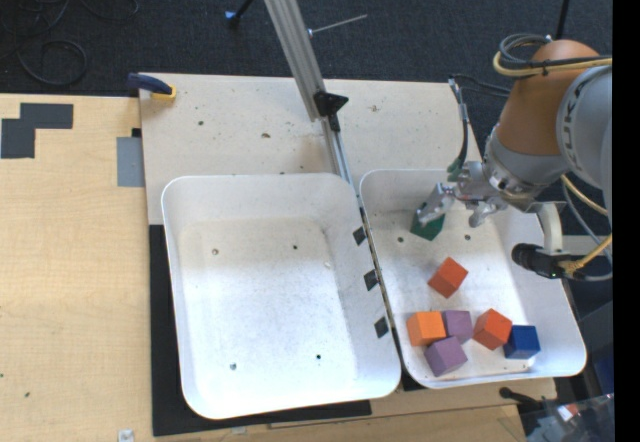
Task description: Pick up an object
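Gripping a green block over the right bin

Reaching in from the right, the gripper (436, 213) hangs above the upper part of the right bin (560, 325), its fingers closed on a green block (429, 225) that sits between them. Bare white floor lies around it, with the dividing rim close on its left. Nearer the camera from the gripper an orange-red cube (448, 277) lies alone, tilted. Farther toward the front rim cluster an orange cube (427, 327), two purple blocks (450, 342), a red cube (492, 328) and a blue cube (522, 340), all matte and square-edged. Well to the left, the left bin (200, 230) shows smooth speckled white.
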Robot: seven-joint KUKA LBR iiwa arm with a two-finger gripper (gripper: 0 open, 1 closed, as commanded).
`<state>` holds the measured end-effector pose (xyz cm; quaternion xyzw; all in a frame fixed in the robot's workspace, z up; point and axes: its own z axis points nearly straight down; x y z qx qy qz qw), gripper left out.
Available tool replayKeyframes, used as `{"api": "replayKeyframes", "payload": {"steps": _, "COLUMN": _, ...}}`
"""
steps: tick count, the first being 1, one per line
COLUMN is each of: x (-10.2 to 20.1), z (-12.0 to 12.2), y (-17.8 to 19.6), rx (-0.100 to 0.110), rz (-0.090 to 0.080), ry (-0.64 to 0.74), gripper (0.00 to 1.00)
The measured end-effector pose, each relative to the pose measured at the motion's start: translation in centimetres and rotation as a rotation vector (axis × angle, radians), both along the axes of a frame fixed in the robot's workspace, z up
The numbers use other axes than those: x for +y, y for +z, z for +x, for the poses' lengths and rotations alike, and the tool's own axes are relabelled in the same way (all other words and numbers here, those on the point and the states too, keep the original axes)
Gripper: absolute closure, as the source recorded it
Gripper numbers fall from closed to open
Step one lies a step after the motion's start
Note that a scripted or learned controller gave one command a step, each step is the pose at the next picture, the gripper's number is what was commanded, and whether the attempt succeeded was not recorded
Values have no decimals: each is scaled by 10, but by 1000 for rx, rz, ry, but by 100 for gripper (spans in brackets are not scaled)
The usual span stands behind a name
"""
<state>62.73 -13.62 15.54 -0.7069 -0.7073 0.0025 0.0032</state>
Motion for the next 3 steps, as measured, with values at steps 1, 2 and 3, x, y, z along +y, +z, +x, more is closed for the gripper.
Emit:
{"api": "replayKeyframes", "payload": {"steps": 1, "x": 1, "z": 1, "y": -44, "rx": 0, "rz": 0, "ry": -1, "gripper": 0}}
{"api": "replayKeyframes", "payload": {"steps": 2, "x": 2, "z": 0, "y": -65, "rx": -4, "rz": 0, "ry": -2, "gripper": 0}}
{"api": "replayKeyframes", "payload": {"steps": 3, "x": 1, "z": 0, "y": -56, "rx": -2, "rz": 0, "ry": -5, "gripper": 100}}
